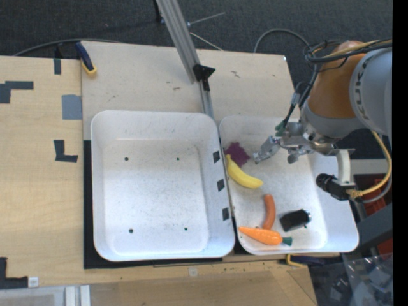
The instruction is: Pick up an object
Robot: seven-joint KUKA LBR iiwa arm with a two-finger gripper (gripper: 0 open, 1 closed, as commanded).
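Note:
The right bin [331, 234] holds several small objects. A purple piece [237, 152] lies at its upper left, with a yellow banana [243, 176] just below it. Lower down are an orange-red sausage shape [269, 210], a carrot [261, 236] along the front wall, and a black block [295, 220]. My gripper [278, 155] hangs over the upper middle of this bin, to the right of the purple piece and above the banana. It is open, and nothing sits between its fingers.
The left bin [102, 171] lies beside the right one, sharing a ridge with black clips [220, 185]. A slanted metal pole [182, 34] crosses the bench behind the bins. Cables [357, 193] hang off the wrist at the right.

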